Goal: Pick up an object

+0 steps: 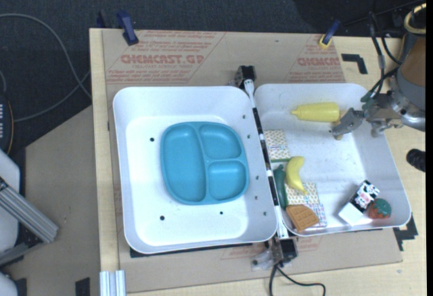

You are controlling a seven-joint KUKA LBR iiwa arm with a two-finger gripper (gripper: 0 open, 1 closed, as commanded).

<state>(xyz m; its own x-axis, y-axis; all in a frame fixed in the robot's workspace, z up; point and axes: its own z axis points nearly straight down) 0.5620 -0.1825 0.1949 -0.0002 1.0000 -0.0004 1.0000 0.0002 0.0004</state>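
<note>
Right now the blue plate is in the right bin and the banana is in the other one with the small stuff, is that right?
Not quite. The camera view shows the blue plate in the left bin, not the right. The banana lies in the other one, the right bin, with the small stuff, as you said.

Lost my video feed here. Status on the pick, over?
End effector low over the right bin, nothing held. Nearest item: yellow bottle, just beside it. Banana and small toys lie farther off. Path unobstructed.
</note>
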